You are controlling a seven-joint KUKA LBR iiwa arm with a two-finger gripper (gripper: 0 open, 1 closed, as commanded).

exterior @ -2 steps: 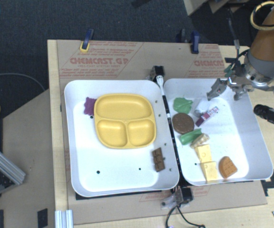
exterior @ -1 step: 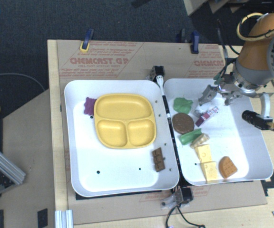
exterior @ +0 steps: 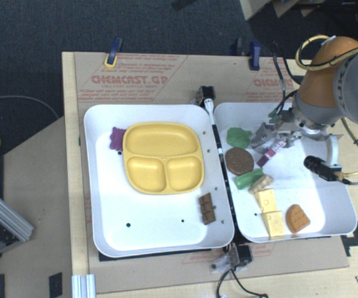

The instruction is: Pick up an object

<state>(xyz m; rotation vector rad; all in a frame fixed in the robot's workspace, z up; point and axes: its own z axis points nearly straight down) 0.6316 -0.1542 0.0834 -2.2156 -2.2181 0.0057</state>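
Fingers (exterior: 270, 143) state unclear, above round brown cookie (exterior: 238, 161); glossy yellow divided tray (exterior: 163, 157).

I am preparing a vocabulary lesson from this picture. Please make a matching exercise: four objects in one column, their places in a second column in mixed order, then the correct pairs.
Objects:
1. yellow divided plate
2. purple piece
3. brown round cookie
4. chocolate bar

Places:
A. right bin, near its left wall
B. left bin, lower right area
C. middle of left bin
D. left bin, touching the plate's left edge

Pairs: 1-C, 2-D, 3-A, 4-B
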